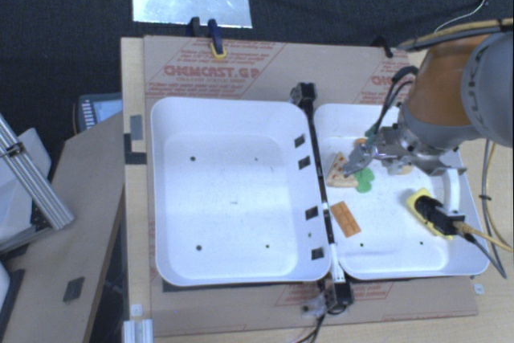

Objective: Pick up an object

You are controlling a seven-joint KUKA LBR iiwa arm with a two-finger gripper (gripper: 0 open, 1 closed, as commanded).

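The tan piece (341, 170) lies in the right bin (385, 257), near the wall between the two bins, right of the middle of the frame. A green bit (365, 181) touches its right side. The tool (358, 162) hangs just over them both. I cannot tell if it is spread or pressed together, or if it is pinching a thing.

To do this well, I think the tool should go straight down on one thing and squeeze across its thin side. The tan piece's long side seems to run from lower left up to upper right.

An orange block (345, 218) lies below, apart. It points from upper left to lower right.
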